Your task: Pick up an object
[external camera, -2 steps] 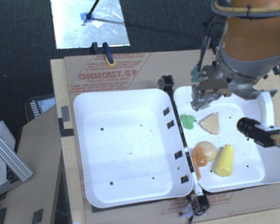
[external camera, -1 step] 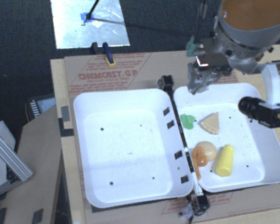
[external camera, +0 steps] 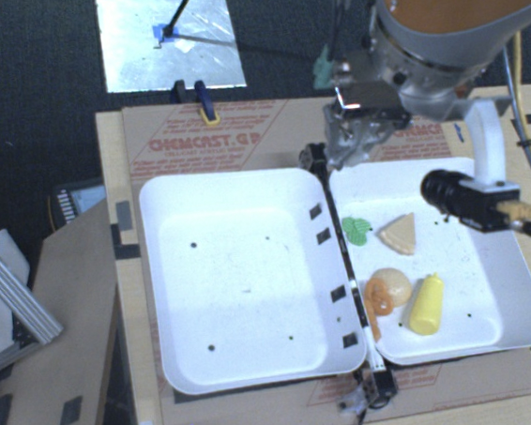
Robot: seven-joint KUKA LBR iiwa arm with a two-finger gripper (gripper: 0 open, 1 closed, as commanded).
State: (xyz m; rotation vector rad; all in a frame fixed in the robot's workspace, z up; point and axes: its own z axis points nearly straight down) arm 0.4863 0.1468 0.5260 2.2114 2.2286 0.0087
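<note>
The right bin [external camera: 503, 319] holds a small green piece [external camera: 357, 230], a tan wedge [external camera: 400, 234], an orange and cream shrimp-like item [external camera: 385, 291] and a yellow bottle-shaped toy [external camera: 426, 304]. My gripper [external camera: 350, 141] hangs above the far left corner of the right bin, up and behind the green piece. Nothing shows between its fingers.
The left bin [external camera: 181, 352] sits beside the right one, with a black hinge strip [external camera: 342, 265] between them. A black cylinder [external camera: 467, 197] on the arm reaches over the right bin's far side. A shiny plate [external camera: 170, 36] lies at the back.
</note>
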